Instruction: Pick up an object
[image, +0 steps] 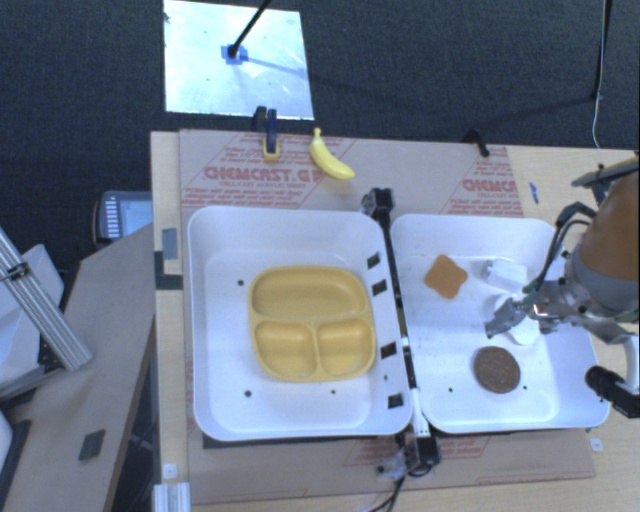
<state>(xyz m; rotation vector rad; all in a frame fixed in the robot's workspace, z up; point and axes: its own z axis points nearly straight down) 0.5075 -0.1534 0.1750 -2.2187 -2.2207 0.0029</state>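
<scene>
The pincer (503, 322) is seen low over the right bin (440, 400), at the end of the arm (610, 250) that reaches in from the right; whether it is open or closed cannot be told from the view, and nothing is seen gripped. Just below the pincer, on the near side, a round brown disc (496, 369) lies flat on the bin floor. A white object (503, 271) lies just beyond the pincer, partly blurred against the white bin. An orange piece (445, 276) is found farther to the left and beyond, near the divider. Well to the left, a yellow divided tray (307, 322) sits in the left bin (215, 300). Farthest off, a banana (331, 159) rests on the tabletop (430, 165). The disc is judged the nearest target: the pincer should be centred over it before descent, and since it lies flat, its edges should be straddled squarely, lest it slip.
</scene>
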